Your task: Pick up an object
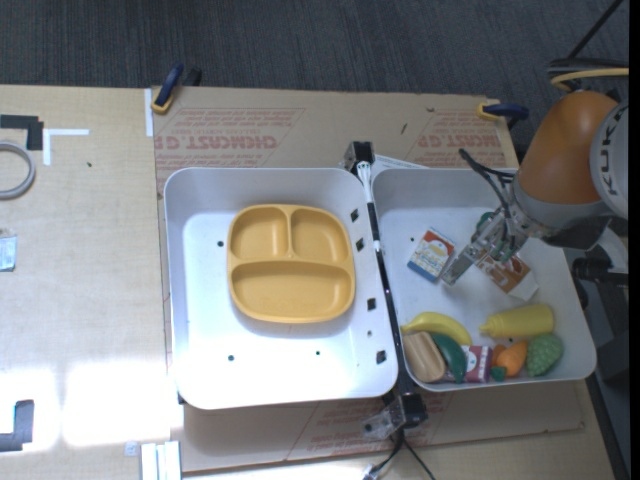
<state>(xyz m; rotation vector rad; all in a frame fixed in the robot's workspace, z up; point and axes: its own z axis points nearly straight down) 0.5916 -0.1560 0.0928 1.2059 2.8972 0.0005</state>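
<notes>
Near edge of desk [90,388]: bare, sunlit patch at left, cable clamp below the join of the two bins.

Right bin [400,208], near wall: toy food bunched in a row. Bread roll [423,357] at left, banana [437,324] arched over it, dark green piece [452,356] just beside, small red pack [478,363], orange piece [510,358], green knobbly piece [544,354] at right, yellow squeeze bottle [518,321] lying on its side just behind. All touching or nearly so; hard to separate.

Left bin [190,368], middle: yellow divided plate [291,263], three compartments, nothing in them.

Right bin, middle: small printed carton [431,255] lying apart from the heap, bare floor around it. Just right of it, hand [478,257] lowered into the bin, pointing down and left, over a brownish packet [513,276] lying at its right. Opening of the fingers: not discernible at this angle. Nothing visibly gripped.

Far: cardboard sheet under both bins, clamps at its far corners.

Step in hand, judged: approach or descent for a grasp, object not yet taken. Likely candidates: carton or brownish packet, both near the hand.

Next move calls for: settling on one item, centring the fingers either side of it, closing, then a straight lift clear of the bin wall. Carton looks the easier target, being isolated.
</notes>
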